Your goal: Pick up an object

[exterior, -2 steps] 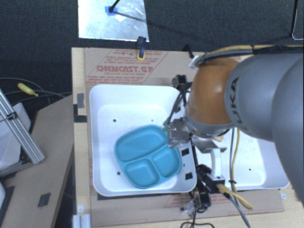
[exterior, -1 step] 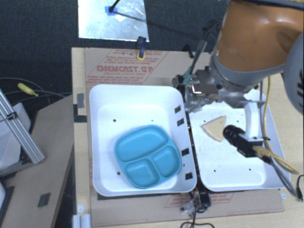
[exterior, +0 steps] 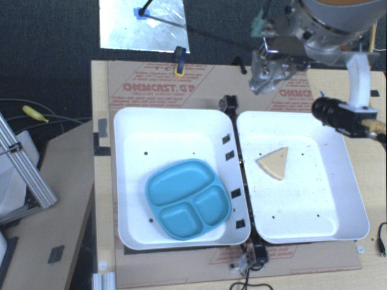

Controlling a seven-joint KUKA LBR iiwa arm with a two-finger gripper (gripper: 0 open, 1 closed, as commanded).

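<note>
Blue divided tray (exterior: 188, 198) in left bin (exterior: 130, 180); tan wedge (exterior: 273, 162) in right bin (exterior: 344, 192).
Gripper (exterior: 270, 77) above bins, blurred; grip state indiscernible.

Arm (exterior: 338, 5) cropped (top edge)

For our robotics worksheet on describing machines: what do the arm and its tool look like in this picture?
The arm is a thick, rounded grey body with an orange band at the picture's top edge. Below it hangs the tool, a cluster of bare silvery metal parts with a small green piece and thin dark cables beside it. A white bracket carrying a black cylindrical part sticks out at its side.
</note>
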